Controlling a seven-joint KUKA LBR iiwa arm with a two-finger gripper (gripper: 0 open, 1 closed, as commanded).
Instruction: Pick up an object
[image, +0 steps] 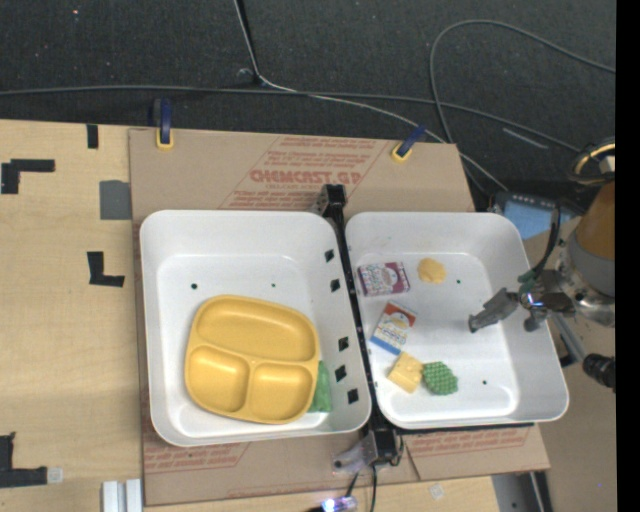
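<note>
The end effector (485, 318) is hovering over the right bin (535, 400) at right of frame, gripping nothing; its spread I cannot tell. Approach seems underway: next, descending leftward onto the green ball (439, 378) or yellow block (405, 373).

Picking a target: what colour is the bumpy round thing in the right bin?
Green, seen in the camera view.

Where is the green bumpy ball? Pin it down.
The green bumpy ball lies in the right bin, near its front edge, right beside the yellow block.
</note>
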